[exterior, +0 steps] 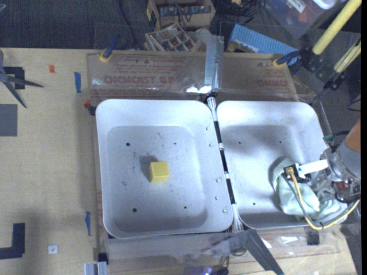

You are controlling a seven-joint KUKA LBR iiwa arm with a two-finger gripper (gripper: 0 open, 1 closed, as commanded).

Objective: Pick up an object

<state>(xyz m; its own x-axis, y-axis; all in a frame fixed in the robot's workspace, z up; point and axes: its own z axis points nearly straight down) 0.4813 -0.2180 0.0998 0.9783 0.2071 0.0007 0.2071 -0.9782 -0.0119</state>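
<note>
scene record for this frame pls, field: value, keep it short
left bin: holds one yellow block, near the middle of the floor
right bin: holds a pale crumpled cloth at its near right corner
gripper: low over the cloth, in the right bin
arm: reaches in from the right edge of the view
grasp: cannot tell; nothing clearly seen between the fingers
yellow block contact: untouched, apart from the gripper
bench: tan surface left of the bins

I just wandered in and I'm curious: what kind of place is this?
Probably a robotics lab: two white bins on a wooden bench, a yellow block to grab, and cables and equipment piled behind.
</note>
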